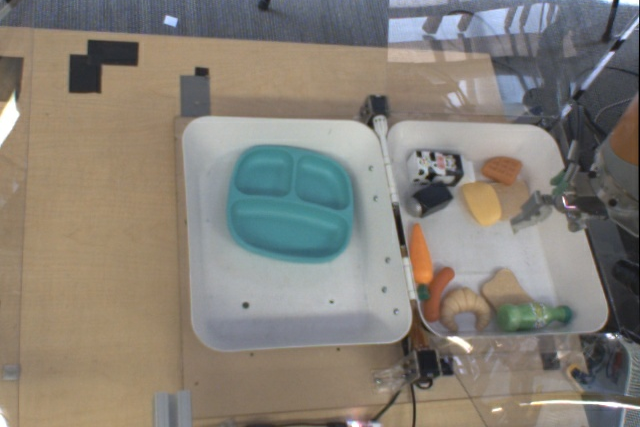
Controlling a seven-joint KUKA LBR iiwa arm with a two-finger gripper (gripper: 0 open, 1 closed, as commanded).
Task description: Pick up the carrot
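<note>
Pincer (545, 207): at the right bin's right wall, above the rim; metal fingers point left into the bin; spread or pressed together cannot be told; nothing seen between them.
Arm (622, 140): enters from the right of the right bin, grey with an orange band just above the wrist.
Right bin (585, 260): shallow, white, landmark for all that follows; left wall touches the left bin.
Yellow piece (482, 203): upper middle of the right bin, near the pincer, apart from it.
Brown ridged piece (502, 170): near the right bin's top wall, just above the yellow piece.
Black-and-white carton (436, 165): upper left of the right bin, lying on its side.
Dark block (432, 198): just below the carton, upper left of the right bin.
Carrot (421, 255): along the right bin's left wall, lower half, lying lengthwise, narrow end toward the top; well apart from the pincer.
Red-orange piece (438, 290): just below and right of the carrot, lower left of the right bin, tilted.
Croissant (467, 307): at the right bin's bottom wall, beside the red-orange piece.
Tan piece (503, 287): lower middle of the right bin, right of the croissant.
Green bottle (533, 316): lying on its side along the right bin's bottom wall.
Left bin (290, 315): left of the right bin, touching it.
Teal divided plate (291, 202): inside the left bin, upper middle.
Counter (90, 245): light wood, under both bins.
</note>
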